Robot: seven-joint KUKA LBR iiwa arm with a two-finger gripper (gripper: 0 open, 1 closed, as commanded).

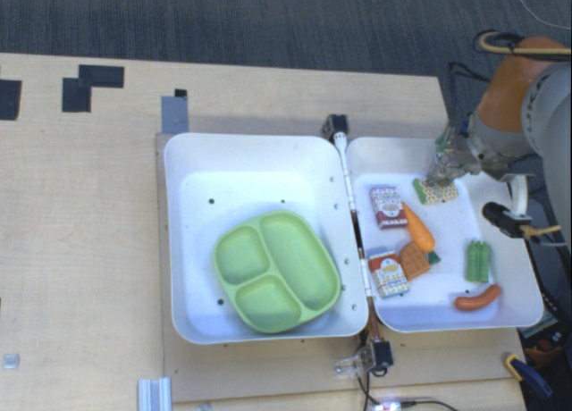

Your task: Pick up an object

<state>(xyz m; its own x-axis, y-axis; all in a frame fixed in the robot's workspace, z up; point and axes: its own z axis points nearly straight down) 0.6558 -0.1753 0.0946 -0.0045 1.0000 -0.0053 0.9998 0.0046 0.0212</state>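
The camera view looks down at a slant on a pale wooden bench (80, 248) that carries two shallow white bins side by side. The left bin (192, 177) holds a light green divided plate (275, 272) with three compartments, lying flat toward the near half of that bin.

The right bin (514, 306) holds the small items. A red and white carton (387, 206) lies near the bin's left wall, with an orange carrot (418, 229) just beside it to the right. Below the carrot sits a brown waffle-like piece (415, 261), touching a second red and white carton (388, 275) at the near left. A green vegetable piece (478, 262) lies toward the right wall, and a red-orange sausage (477, 297) lies near the front right corner, apart from the green piece.

The grey arm (536, 114) with its orange band reaches in from the right. Its end effector (444, 171) hangs over the far part of the right bin, directly above a small green and white object (434, 191) lying at the bin's far side. Whether the end effector is wide, narrow or clasping anything cannot be told; its tip is too small and blurred to read
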